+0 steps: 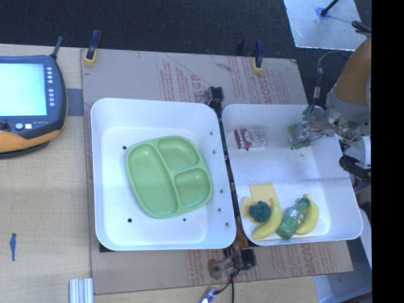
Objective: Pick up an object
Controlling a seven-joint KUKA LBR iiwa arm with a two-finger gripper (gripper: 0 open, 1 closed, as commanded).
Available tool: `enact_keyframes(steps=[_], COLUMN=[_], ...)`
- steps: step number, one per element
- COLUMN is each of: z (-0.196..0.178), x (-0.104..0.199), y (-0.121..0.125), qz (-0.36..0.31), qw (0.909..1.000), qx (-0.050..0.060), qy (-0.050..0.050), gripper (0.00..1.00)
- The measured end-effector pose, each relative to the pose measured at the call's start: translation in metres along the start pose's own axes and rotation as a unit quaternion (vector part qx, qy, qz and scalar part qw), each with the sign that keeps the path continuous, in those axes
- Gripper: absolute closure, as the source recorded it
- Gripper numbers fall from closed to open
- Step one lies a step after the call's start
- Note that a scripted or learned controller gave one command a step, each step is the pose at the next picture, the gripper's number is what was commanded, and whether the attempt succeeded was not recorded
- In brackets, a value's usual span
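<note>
— What do we have to pick from?

— In the right bin (328, 169), the near end is crowded: two bananas (268, 225) curve along the front wall, a small green bottle (291, 221) lies between them, and a dark green lump (259, 211) sits on a yellow square (265, 192) just beside the left banana. Farther back, a red-and-white packet (250, 137) lies alone near the bin's left wall.

— And the gripper?

— We see the gripper (302, 134) at the far right of that bin, low over the floor, well apart from the bananas. Something small and greenish shows at its tip, but we cannot tell whether that is a held thing or how the pincer stands.

— Anything in the way?

— Between packet and gripper we see bare floor. The left bin (107, 169) carries a green divided plate (169, 175); a tablet controller (28, 100) rests at the bench's left.
</note>
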State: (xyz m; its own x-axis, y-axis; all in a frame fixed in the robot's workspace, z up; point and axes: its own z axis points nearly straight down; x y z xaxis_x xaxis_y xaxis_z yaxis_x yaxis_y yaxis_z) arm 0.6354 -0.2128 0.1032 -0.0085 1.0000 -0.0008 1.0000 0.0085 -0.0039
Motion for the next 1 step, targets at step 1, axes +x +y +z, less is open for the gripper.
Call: enact_keyframes(steps=[1], z=[-0.0143], x=[0.0561], y=[0.0216], qz=[0.002], qw=[1.0], qx=[-0.001], qy=[0.001], gripper=[1.0])
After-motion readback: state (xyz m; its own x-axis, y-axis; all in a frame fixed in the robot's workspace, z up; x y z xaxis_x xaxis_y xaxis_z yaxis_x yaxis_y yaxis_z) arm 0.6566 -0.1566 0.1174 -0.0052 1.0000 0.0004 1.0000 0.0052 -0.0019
